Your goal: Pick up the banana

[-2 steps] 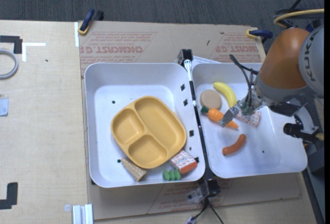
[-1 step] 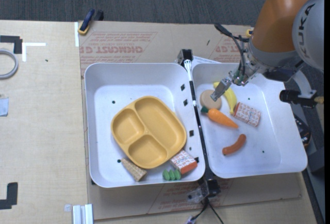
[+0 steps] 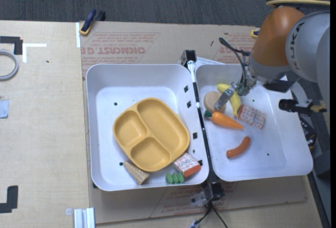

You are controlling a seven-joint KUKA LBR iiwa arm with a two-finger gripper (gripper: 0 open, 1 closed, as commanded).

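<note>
I see the gripper [image 3: 227, 98] lowered onto the banana [image 3: 231, 96], which lies in the right bin [image 3: 283, 161] beside the carrot [image 3: 227, 120]. I cannot tell whether a grasp exists. I judge closing and lifting remain.

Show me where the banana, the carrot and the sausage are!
banana [image 3: 234, 102]: camera view, right bin, on its yellow middle beside the gripper.
carrot [image 3: 227, 121]: camera view, right bin, on its orange body.
sausage [image 3: 238, 147]: camera view, right bin, on its curved middle.
</note>
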